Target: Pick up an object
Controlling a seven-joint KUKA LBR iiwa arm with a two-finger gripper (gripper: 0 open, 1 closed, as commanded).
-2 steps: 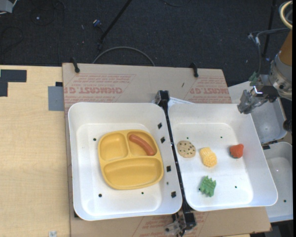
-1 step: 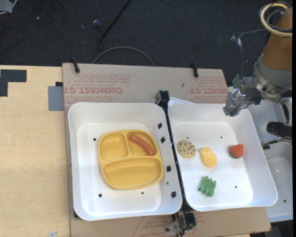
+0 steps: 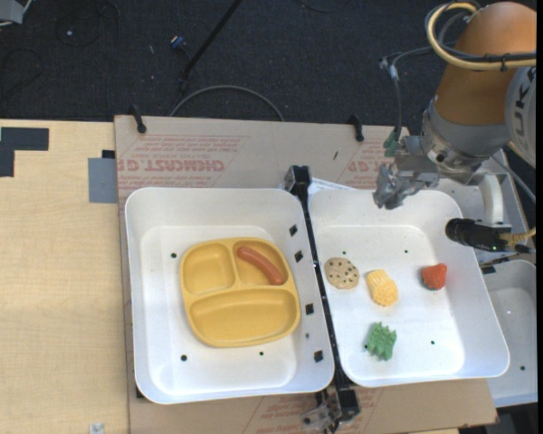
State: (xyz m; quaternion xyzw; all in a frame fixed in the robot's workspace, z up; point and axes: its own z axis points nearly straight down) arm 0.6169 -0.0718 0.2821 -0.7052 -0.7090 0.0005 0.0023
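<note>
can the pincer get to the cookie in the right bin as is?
Probably yes. The cookie lies flat and apart from the corn piece, nothing above it; the pincer hangs over the same bin's far edge.

The arm [image 3: 480, 70] is cut off by the top and right edges; the gripper [image 3: 391, 191] is too small and blurred to read.
</note>
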